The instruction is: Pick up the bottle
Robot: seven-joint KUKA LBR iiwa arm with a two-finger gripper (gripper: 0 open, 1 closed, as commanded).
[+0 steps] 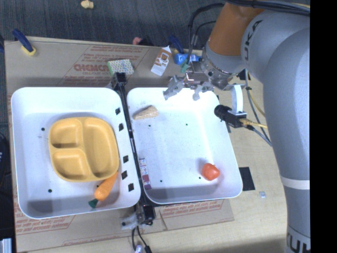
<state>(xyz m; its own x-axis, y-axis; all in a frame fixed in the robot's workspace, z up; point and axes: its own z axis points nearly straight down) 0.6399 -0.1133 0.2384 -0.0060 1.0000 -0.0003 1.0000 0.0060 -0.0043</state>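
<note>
Grey arm (284,88) over cardboard-topped bench (95,62), open empty claw (184,93) above right bin (231,157).

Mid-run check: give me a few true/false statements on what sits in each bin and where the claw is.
1. The yellow divided plate lies in the left bin. True.
2. The carrot lies in the right bin. False: it lies in the left bin, by the plate.
3. The claw hangs over the right bin's far edge. True.
4. The claw holds the orange-red item. False: that item lies in the right bin's near corner, apart from the claw.
</note>
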